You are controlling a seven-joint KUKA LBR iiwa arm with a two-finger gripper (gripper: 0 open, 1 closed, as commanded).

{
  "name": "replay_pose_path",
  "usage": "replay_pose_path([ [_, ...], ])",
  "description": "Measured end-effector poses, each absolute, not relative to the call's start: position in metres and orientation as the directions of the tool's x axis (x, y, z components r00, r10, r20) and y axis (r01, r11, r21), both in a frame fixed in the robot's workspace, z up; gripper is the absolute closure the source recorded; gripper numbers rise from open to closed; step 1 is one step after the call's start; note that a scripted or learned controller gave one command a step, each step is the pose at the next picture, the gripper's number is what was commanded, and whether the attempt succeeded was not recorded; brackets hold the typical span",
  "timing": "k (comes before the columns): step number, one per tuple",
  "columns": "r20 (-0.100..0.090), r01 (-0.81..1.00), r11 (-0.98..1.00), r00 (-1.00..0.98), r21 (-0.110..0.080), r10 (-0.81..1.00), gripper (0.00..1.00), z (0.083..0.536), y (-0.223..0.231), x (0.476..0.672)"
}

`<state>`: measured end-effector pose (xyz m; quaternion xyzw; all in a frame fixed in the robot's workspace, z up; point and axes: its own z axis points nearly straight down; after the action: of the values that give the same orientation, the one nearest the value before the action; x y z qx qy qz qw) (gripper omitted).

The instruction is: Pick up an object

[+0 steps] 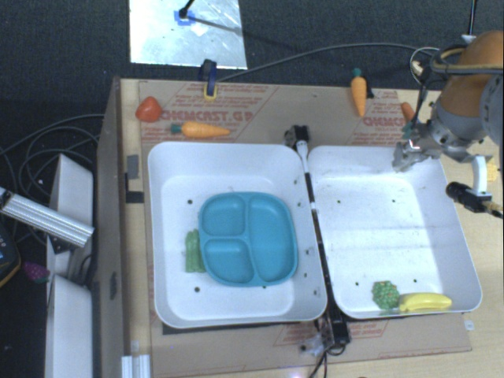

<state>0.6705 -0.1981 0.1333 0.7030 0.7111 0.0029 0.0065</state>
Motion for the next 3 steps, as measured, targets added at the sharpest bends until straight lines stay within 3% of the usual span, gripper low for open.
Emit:
replay_pose_path([
  [3,-0.008,1.0,0.016,-0.016,0.025,1.0,1.0,0.168,-0.199,0.674],
])
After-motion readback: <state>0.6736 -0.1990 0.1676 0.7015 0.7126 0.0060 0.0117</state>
